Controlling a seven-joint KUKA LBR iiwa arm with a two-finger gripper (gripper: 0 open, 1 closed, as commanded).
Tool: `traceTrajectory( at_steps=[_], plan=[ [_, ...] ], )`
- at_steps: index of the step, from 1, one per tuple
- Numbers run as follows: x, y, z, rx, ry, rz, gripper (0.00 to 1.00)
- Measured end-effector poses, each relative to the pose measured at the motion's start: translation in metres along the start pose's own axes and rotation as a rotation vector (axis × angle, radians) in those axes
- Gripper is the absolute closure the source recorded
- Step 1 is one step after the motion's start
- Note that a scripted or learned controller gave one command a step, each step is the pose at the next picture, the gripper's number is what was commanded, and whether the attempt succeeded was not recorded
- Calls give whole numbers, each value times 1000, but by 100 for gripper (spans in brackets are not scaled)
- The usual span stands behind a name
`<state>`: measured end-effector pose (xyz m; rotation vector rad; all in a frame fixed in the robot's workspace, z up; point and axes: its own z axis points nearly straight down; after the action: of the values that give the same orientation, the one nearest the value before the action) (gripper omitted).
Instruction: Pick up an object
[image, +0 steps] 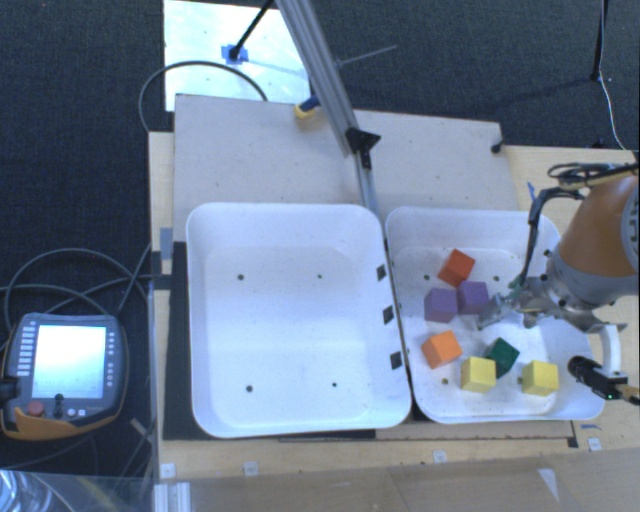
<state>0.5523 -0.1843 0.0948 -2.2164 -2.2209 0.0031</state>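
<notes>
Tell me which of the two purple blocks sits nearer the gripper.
The right purple block, beside the gripper. The other purple block lies on its left, farther off.

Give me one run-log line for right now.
end effector: over right bin, beside purple blocks | grasp: unconfirmed | left bin: untouched

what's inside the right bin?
Right bin holds seven blocks: two orange, two purple, two yellow, one green. The arm covers the bin's right side; anything under it is hidden.
</notes>
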Motion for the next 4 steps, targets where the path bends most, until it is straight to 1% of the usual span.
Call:
traceTrajectory(
  at_steps=[1,2,3,4],
  plan=[
    [-1,3,-14,-8,-2,-2,100],
    [5,7,-76,-12,-4,-3,100],
    [1,3,-138,-13,-5,-2,100],
    [1,4,-187,-12,-4,-3,100]
  ],
)
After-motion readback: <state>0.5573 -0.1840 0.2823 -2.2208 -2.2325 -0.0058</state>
